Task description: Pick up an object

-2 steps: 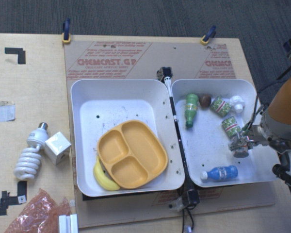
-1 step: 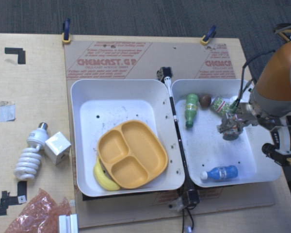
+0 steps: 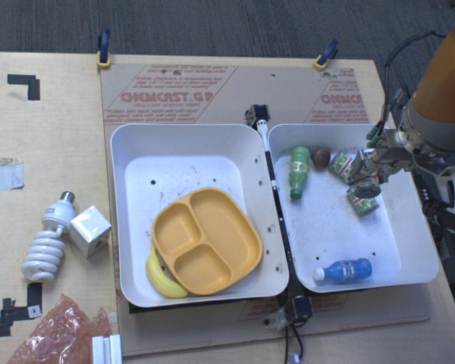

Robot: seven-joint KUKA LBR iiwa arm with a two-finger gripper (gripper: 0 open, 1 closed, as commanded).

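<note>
**Green cans crowd the claw's reach**

Green crumpled can [image 3: 363, 201] lies in the right white bin [image 3: 409, 271], just below the claw [image 3: 370, 174], with a second crumpled green can [image 3: 341, 164] close by on its left. A descent could nudge one can into the other or close on neither. The grey arm [image 3: 432, 120] reaches in from the bin's right rim, wrist low over the cans; whether the claw holds anything I cannot tell
</note>
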